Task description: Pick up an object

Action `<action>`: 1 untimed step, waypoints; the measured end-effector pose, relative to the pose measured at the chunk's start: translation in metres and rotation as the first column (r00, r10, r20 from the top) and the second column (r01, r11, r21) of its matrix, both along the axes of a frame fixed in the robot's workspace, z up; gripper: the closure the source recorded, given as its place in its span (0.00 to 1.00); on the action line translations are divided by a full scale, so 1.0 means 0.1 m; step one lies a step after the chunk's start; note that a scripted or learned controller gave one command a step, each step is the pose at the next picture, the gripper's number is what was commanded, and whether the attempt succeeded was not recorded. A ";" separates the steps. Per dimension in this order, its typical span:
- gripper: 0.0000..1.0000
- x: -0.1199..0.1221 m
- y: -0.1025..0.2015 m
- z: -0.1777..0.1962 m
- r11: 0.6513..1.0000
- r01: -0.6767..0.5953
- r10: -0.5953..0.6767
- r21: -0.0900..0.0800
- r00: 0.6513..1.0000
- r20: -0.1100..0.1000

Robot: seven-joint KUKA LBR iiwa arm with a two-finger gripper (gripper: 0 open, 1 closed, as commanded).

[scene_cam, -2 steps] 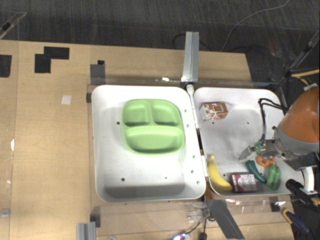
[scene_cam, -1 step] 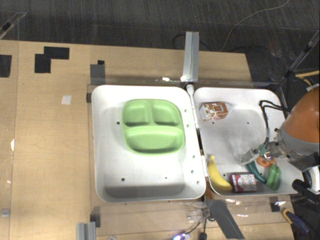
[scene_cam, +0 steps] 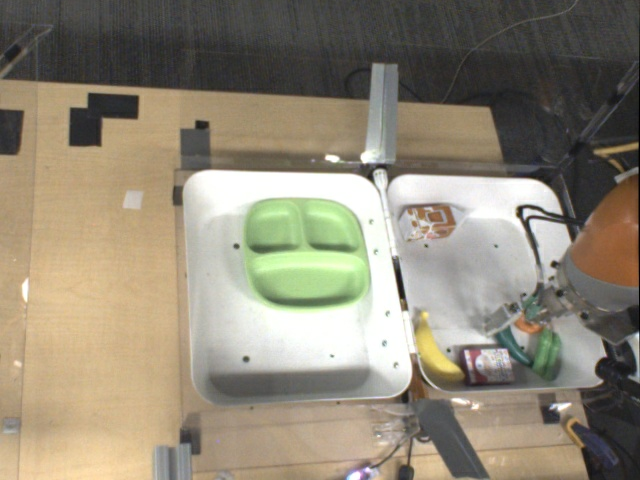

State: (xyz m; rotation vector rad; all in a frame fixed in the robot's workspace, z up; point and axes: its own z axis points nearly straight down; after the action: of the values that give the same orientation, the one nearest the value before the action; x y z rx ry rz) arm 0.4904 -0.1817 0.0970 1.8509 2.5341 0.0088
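Nothing lifted yet. Gripper (scene_cam: pixel 512 320) down low in the right bin (scene_cam: pixel 470 268), just above the green-and-orange toy (scene_cam: pixel 537 348); cannot tell how far open or whether anything is grasped. Left of that toy: maroon packet (scene_cam: pixel 488 365), then banana (scene_cam: pixel 435 348). Grasp and lift remaining

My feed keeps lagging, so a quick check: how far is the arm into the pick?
Done: the arm has reached into the right bin, with the gripper low beside the green object. In hand: nothing visibly lifted; whether anything sits between the fingers cannot be told. Left: the grasp and lift. The banana, dark packet and brown-printed packet lie on the bin floor; the green tray sits in the left bin.
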 end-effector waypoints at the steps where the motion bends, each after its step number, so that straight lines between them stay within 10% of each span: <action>1: 1.00 0.03 -0.03 0.11 1.000 0.003 -0.003 -0.006 1.000 0.008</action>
State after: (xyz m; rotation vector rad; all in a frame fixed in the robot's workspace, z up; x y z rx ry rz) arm 0.4933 -0.1843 0.1076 1.8482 2.5238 0.0093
